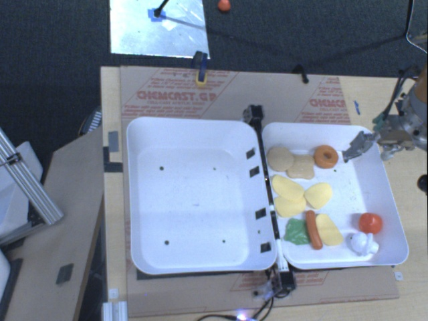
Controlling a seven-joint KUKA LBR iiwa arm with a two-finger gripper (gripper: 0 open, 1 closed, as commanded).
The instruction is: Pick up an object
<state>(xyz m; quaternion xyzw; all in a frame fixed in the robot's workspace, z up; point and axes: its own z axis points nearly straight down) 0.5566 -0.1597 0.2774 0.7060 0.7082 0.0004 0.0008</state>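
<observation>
The right bin [394, 209] holds several toy foods. A brown donut [326, 156] lies near its back wall, beside a round tan cookie [280, 158] and a tan piece [302, 167]. Yellow pieces [287, 187] [318, 194] [329, 229] sit in the middle, with a red sausage [313, 229] and a green leaf [295, 231] towards the front. A red tomato [370, 223] and a white object [361, 243] lie at the front right. My gripper [373, 150] hangs open over the bin's back right corner, right of the donut, with nothing between its fingers.
The left bin [144, 199] stands beside the right one, split from it by a black-clipped divider [264, 179]. Behind the bins lie a metal sheet [157, 19], a yellow-blue clamp [200, 69] and a small orange ball [224, 5].
</observation>
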